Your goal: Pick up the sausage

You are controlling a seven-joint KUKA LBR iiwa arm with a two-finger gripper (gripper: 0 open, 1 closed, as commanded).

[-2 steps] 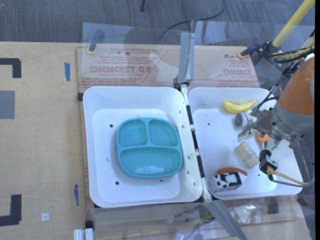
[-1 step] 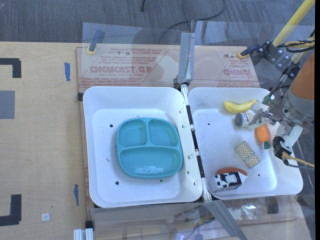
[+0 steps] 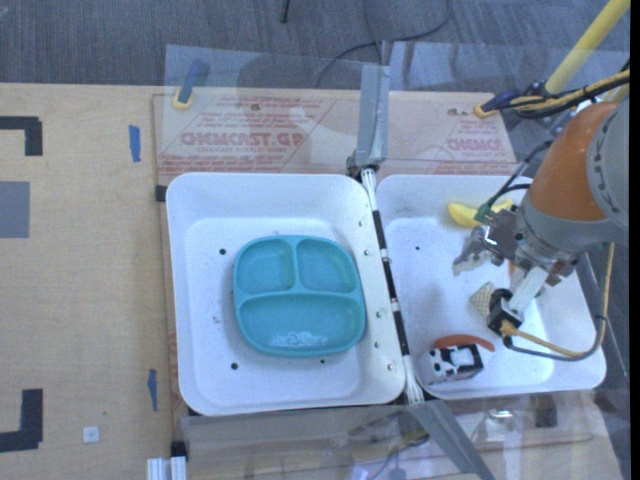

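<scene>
The sausage (image 3: pixel 463 341) is a thin, curved, red-brown piece near the front of the right bin (image 3: pixel 430 268). It rests against the top of a black and white toy (image 3: pixel 455 362). My gripper (image 3: pixel 487 286) hangs over the middle right of that bin, behind and to the right of the sausage and apart from it. Its fingers stand spread and open. A small tan waffle-like piece (image 3: pixel 482 296) lies below the gap between them; whether they touch it I cannot tell.
A yellow banana-like item (image 3: pixel 462 212) lies at the back of the right bin. The left bin (image 3: pixel 190 268) holds a teal divided plate (image 3: pixel 298 295). A raised divider (image 3: pixel 385 268) separates the bins. A yellow cable (image 3: pixel 550 348) trails from the gripper.
</scene>
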